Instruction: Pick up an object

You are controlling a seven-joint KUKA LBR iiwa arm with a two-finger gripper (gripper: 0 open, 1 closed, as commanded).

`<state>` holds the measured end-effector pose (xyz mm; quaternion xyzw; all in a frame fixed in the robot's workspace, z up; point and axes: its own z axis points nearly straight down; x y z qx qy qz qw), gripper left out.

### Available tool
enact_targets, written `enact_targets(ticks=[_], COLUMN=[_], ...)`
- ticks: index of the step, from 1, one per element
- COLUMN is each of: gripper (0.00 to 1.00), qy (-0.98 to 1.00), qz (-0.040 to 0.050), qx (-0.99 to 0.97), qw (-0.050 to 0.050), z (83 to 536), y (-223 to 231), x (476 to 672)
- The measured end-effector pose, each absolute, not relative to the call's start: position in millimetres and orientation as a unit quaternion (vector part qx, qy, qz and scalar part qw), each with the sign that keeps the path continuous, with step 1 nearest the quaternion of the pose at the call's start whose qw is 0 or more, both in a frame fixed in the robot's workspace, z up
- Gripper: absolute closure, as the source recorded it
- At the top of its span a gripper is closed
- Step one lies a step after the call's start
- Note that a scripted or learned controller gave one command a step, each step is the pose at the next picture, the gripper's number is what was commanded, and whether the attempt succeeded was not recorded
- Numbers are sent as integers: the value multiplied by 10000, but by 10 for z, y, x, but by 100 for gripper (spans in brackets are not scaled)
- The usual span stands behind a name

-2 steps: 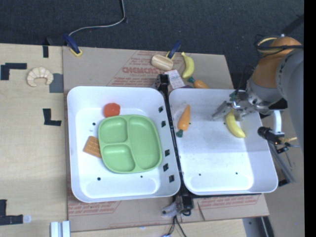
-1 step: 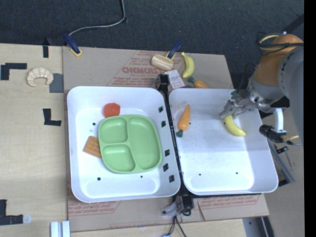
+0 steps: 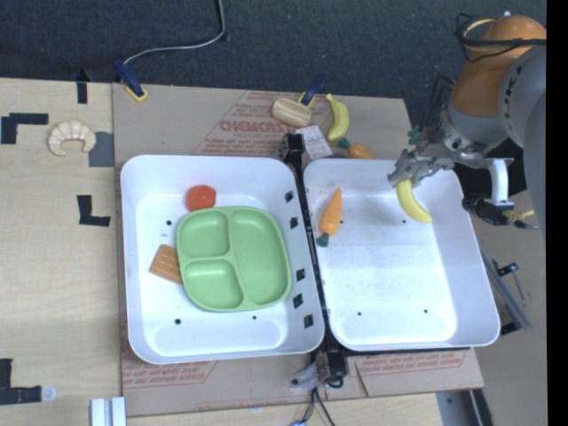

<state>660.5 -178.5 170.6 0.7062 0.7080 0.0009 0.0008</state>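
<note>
Gripper (image 3: 414, 170) fingers pinched on top end of banana (image 3: 412, 201), upper right corner of right bin (image 3: 461, 327), carrot (image 3: 330, 213) well left.

Bench viewed from above, at a slant, by one fixed camera. Both bins (image 3: 311, 344) taken in whole, side by side, at middling range. Arm (image 3: 493, 87) seen entering from frame right.

You see two white bins (image 3: 142, 264), a light green plate (image 3: 234, 257), a red tomato (image 3: 201, 197), an orange carrot (image 3: 331, 211), a yellow banana (image 3: 412, 202), a tan cracker (image 3: 166, 264) and brown cardboard with red lettering (image 3: 248, 118).
</note>
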Motion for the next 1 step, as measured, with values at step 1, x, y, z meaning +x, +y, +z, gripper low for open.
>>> enact_targets(ticks=[1], gripper=[100], qy=[7082], qz=[5], qx=[7060], qw=[-4], z=[1842], y=[-859], x=[6538])
